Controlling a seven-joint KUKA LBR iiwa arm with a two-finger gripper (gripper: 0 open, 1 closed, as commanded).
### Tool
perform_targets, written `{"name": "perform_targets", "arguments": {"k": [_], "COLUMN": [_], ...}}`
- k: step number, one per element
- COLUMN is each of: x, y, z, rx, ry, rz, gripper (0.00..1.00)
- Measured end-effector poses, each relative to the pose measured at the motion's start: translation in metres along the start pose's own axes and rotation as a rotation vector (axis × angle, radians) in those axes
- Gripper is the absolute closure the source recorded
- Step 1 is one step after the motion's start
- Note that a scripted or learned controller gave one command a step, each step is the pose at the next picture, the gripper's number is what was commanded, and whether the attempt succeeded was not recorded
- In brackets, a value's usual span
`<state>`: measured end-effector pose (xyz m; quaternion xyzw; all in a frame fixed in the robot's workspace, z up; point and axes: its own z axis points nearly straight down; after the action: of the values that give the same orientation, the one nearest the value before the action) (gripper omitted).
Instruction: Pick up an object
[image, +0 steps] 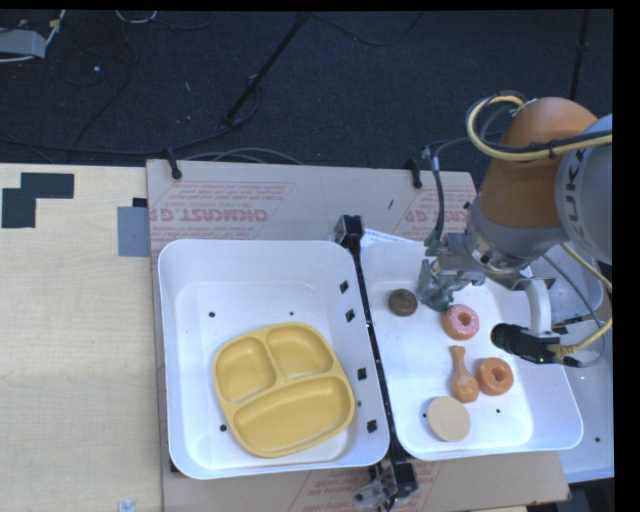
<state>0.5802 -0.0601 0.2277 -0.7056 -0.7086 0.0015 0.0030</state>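
Hand (437, 290) low in right bin (560, 430), between brown puck (402, 302) and pink doughnut (461, 322); finger spacing cannot be told, nothing seen held. Nearest: cream disc (449, 418), tan drumstick (461, 376), orange doughnut (494, 376). Left bin (190, 300) carries yellow divided tray (284, 388). Tabletop (70, 350) beyond.

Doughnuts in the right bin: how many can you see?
2. A pink doughnut lies just below the gripper; an orange doughnut lies nearer the front right. The arm may hide more.
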Motion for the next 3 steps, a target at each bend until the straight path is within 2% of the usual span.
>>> {"name": "perform_targets", "arguments": {"k": [2, 3], "x": [0.096, 0.15], "y": [-0.023, -0.038], "z": [0.011, 0.001], "rx": [0.001, -0.001], "ry": [-0.001, 0.0], "rz": [0.0, -0.002], "gripper": [1.0, 1.0]}}
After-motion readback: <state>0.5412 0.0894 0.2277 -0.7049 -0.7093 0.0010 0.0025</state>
